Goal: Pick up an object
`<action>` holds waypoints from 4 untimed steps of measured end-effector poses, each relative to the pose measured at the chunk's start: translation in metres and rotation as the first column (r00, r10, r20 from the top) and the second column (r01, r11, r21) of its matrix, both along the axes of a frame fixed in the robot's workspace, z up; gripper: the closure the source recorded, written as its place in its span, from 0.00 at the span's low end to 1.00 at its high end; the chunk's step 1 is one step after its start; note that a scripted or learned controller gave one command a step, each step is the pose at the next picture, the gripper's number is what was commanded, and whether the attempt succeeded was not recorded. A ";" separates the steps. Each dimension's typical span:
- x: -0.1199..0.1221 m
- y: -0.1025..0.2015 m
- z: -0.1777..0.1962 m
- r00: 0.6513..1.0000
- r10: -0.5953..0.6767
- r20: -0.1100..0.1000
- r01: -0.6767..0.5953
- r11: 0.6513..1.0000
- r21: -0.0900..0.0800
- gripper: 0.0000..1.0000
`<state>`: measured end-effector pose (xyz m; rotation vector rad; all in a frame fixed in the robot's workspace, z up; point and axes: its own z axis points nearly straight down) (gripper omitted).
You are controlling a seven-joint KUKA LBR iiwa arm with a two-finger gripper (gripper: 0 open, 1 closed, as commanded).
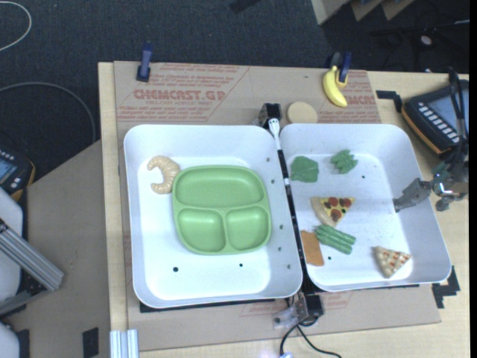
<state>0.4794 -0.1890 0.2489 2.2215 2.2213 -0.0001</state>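
The right bin [373, 144] holds several toy foods: a dark green leaf [304, 169], a smaller green sprig [343, 160], a pepperoni pizza slice [332, 209], green beans [335, 238], an orange strip [312, 247] and a second pizza slice [391, 259]. My gripper [416, 193] reaches in low over this bin's right side. It is apart from the food, to the right of the pepperoni slice and above the second slice. I see nothing held in it. The left bin [149, 259] contains a croissant [162, 174] and a green divided plate [221, 207].
On the bench behind the bins lie a yellow banana [335, 88] and a round tan disc [302, 112]. A blue clamp [144, 64] grips the bench's far edge. A black and orange device [436, 118] sits just past the right bin's far right corner.
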 end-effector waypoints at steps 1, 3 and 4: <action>-0.004 0.045 -0.147 1.000 0.002 -0.015 -0.002 1.000 0.007 0.00; 0.060 0.100 -0.164 1.000 0.004 -0.002 -0.004 1.000 0.003 0.00; 0.138 0.133 -0.056 1.000 0.007 0.018 -0.007 1.000 0.000 0.00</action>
